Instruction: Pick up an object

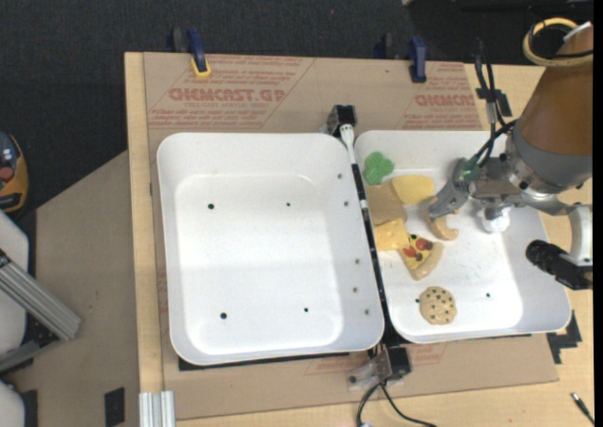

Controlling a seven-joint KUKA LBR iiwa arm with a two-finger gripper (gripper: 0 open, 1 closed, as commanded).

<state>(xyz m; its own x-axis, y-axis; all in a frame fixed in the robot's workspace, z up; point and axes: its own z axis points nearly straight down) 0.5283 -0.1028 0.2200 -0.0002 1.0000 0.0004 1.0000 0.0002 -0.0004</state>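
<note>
Two shallow white bins sit side by side on the bench, a left bin (188, 255) and a right bin (499, 307). The toy food pieces in view number six: one green leafy piece (378, 169), one yellow wedge (413, 189), one tan slab (386, 204), one pizza slice (421, 252), one round cookie (437, 304) and one pale curved piece (443, 227) by the gripper. There are also two blue clamps, one (197, 48) and another (416, 57), along the far edge of the board, and one arm with one gripper (468, 210).
</note>
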